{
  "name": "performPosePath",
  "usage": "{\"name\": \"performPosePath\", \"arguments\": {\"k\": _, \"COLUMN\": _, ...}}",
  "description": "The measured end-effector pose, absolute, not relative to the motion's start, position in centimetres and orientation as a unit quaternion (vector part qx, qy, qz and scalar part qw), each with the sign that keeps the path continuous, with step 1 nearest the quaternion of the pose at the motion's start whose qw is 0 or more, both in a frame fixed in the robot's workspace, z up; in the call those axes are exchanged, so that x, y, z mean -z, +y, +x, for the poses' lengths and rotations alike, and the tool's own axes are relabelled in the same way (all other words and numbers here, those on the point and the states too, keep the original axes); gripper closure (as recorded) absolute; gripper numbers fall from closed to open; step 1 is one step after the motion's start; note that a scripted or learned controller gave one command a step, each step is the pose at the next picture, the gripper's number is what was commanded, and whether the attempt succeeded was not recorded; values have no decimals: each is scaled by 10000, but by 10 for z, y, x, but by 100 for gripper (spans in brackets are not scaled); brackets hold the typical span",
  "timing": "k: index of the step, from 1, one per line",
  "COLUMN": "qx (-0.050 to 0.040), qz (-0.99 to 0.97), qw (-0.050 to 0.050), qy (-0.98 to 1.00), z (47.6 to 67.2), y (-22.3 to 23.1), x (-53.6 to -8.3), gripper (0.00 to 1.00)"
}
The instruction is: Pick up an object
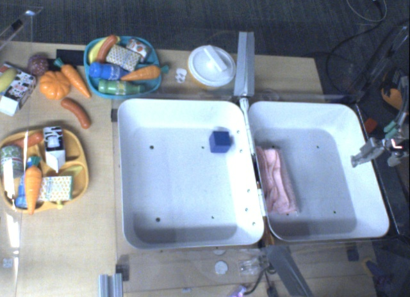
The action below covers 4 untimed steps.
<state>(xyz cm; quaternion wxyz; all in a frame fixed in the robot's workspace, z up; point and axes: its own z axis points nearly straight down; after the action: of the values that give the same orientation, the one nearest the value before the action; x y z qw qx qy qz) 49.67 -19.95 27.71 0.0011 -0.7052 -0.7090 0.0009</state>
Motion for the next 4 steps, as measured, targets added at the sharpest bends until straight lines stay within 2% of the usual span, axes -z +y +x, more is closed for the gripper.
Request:
{"name": "performPosePath", "arguments": {"k": 1, "qx": -8, "qz": -7876, "qw": 6, "qy": -6161, "z": 543, "y": -176, "x": -242, "gripper": 0}}
{"name": "performPosePath", "arguments": {"k": 2, "qx": 23, "qz": -7919, "qw": -22, "qy": -6107, "z": 525, "y": -122, "x": -97, "gripper": 0}}
{"name": "performPosePath", "arguments": {"k": 3, "qx": 31, "qz": -7921, "qw": -25, "qy": -6104, "z": 527, "y": -122, "x": -107, "gripper": 100}}
{"name": "performPosePath", "arguments": {"k": 4, "qx": 31, "qz": -7920, "qw": -25, "qy": -6105, "z": 526, "y": -122, "x": -107, "gripper": 0}}
